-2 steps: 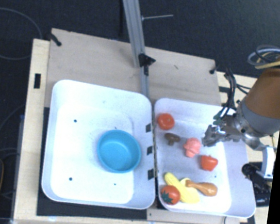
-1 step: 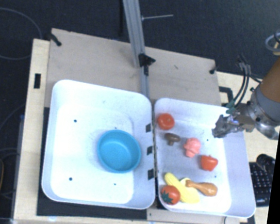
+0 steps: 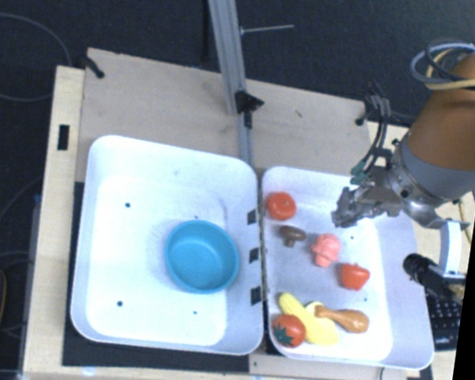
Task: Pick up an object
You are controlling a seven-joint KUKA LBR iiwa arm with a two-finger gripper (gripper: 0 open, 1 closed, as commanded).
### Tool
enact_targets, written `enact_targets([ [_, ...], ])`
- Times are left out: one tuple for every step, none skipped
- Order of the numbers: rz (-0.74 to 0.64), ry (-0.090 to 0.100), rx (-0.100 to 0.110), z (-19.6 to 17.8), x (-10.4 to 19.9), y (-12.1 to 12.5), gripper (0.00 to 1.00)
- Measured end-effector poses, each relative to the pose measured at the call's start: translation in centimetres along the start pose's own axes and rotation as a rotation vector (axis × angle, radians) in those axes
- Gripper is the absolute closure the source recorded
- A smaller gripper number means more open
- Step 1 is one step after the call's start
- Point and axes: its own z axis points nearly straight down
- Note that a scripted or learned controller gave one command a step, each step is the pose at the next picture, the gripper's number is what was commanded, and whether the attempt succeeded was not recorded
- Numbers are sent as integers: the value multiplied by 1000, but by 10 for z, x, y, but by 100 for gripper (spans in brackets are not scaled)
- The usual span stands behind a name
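Note:
The right bin [image 3: 374, 338] holds several toy foods: an orange-red round fruit [image 3: 281, 205], a brown mushroom [image 3: 291, 233], a pink piece [image 3: 326, 248], a red pepper-like piece [image 3: 354, 276], a brown drumstick [image 3: 344, 318], a yellow banana [image 3: 310, 321] and a red tomato [image 3: 289, 331]. My gripper [image 3: 346, 212] hangs over the upper right part of this bin, above and right of the pink piece. Nothing shows between its fingers.
A blue bowl [image 3: 201, 255] sits in the left bin [image 3: 111, 210]. A grey metal pole [image 3: 228, 46] slants down to the seam between the bins. Black hardware [image 3: 424, 271] lies off the right bin's right edge.

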Motion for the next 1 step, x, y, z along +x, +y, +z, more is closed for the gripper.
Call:
enact_targets([
  [1, 2, 10, 2, 45, 1, 100],
])
